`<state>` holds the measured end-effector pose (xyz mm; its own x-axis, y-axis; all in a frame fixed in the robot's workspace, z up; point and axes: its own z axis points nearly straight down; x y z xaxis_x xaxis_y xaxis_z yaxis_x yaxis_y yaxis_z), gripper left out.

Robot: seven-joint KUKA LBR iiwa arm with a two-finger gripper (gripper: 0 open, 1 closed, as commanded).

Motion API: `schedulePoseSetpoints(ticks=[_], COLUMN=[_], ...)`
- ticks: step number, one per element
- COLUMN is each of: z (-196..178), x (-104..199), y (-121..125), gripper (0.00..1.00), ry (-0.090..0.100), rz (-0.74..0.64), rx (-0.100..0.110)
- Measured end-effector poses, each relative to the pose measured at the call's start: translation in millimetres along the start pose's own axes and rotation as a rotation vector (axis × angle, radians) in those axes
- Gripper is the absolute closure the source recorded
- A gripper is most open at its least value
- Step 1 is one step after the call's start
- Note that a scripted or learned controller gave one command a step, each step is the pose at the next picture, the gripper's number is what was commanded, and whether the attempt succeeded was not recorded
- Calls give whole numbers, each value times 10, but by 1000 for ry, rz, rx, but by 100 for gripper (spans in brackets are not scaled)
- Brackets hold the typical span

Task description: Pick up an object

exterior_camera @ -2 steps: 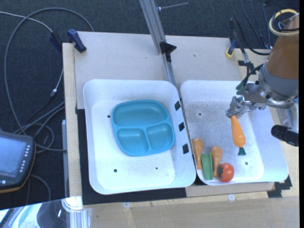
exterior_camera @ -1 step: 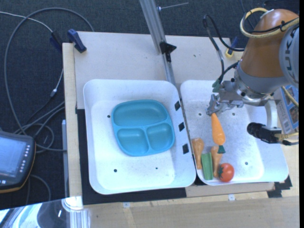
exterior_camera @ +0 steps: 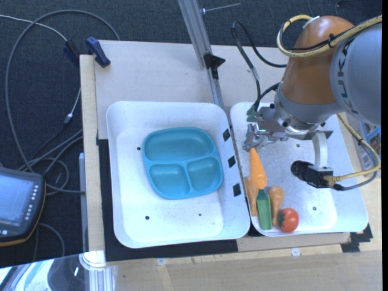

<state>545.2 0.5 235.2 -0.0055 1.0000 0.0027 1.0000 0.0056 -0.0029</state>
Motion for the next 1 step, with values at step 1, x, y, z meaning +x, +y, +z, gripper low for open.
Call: schedulePoseSetpoints(ticks=[1], z=[-53], x=[461], y=[60], gripper=[100], ry=[0], rz=[-1], rx=[-4])
